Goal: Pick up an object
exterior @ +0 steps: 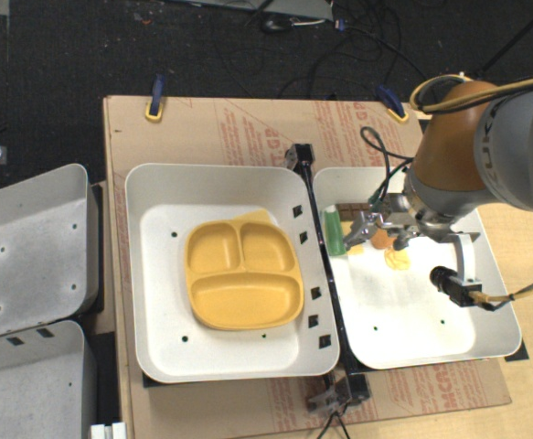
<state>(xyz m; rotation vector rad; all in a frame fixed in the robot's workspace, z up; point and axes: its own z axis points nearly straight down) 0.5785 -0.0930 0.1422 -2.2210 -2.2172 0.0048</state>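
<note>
Yellow object (pixel 397 260) just beside end effector (pixel 382 234), right bin (pixel 431 337)

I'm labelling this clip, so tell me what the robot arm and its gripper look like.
The arm is a thick grey cylinder ending in a rounded orange band. Below it sits a metallic silver gripper. Thin black cables loop beside the wrist, and yellowish ones arch over the orange section.
</note>
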